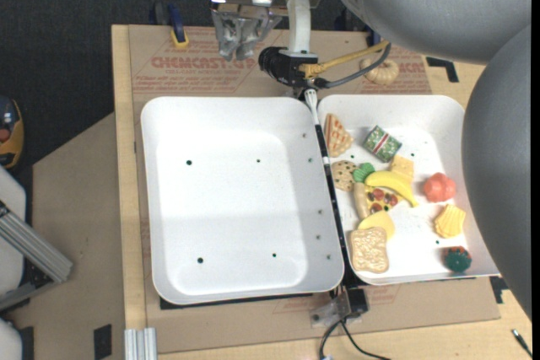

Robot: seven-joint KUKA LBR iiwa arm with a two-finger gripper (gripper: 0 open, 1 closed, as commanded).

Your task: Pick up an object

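My gripper point(239, 36) hangs high over the bench, just behind the back rim of the left bin point(156, 181). Its fingers look drawn together with nothing between them. The right bin point(447, 118) holds several toy foods: a waffle wedge point(337, 133), a green box point(382, 142), a banana point(393, 185), a pizza slice point(380, 199), a toast slice point(369, 249), a red tomato point(438, 187), a yellow ridged piece point(450, 221) and a red and green berry point(458, 259). All of them lie well to the right of and below the gripper.
The two bins meet along a shared rim point(325, 173). A pale garlic-like piece point(384, 72) lies on the bench behind the right bin. A blue and yellow clamp point(177, 28) sits at the bench's back left. The grey arm looms over the upper right.
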